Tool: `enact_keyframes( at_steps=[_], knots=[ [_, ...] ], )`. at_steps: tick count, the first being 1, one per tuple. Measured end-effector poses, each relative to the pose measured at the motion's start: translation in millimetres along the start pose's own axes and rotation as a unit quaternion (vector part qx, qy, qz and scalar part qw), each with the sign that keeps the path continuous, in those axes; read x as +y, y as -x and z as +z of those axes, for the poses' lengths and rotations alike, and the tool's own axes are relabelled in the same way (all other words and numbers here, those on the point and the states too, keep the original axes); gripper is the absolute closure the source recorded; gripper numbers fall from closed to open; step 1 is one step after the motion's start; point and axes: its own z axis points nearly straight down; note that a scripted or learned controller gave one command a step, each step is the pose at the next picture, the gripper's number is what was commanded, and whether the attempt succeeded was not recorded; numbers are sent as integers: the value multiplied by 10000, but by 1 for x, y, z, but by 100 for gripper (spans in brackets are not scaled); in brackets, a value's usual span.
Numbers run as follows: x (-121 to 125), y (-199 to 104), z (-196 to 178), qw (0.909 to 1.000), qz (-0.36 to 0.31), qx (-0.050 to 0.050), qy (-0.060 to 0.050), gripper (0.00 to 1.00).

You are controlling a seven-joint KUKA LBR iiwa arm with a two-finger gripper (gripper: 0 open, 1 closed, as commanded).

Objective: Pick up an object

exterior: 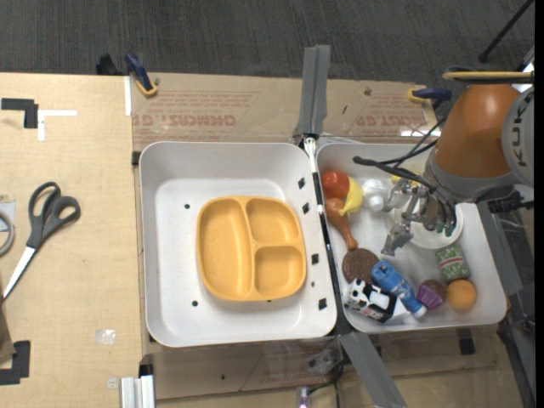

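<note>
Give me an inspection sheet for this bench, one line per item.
Surface: wooden bench bearing left bin and right bin.
Job's things: right bin holds brown disc, blue toy, orange ball, red and yellow toys.
Clutter: yellow divided tray in left bin; scissors on bench.
Grippers: gripper low over right bin, nothing visibly held.
Cables: black cable by wrist.
Surroundings: cardboard sheet, dark floor.

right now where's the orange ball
In the camera view, the orange ball sits in the near right corner of the right bin, just right of a purple cupcake toy and below a green patterned cup.
</note>
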Motion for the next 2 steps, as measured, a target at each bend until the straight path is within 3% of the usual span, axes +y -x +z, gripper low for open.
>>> enact_keyframes(
  at_steps=[1, 2],
  knots=[
    [-2, -90, -1, 9981, 610, -25, -1, 0],
    [-2, -90, -1, 9981, 610, -25, -2, 0]
  ],
)
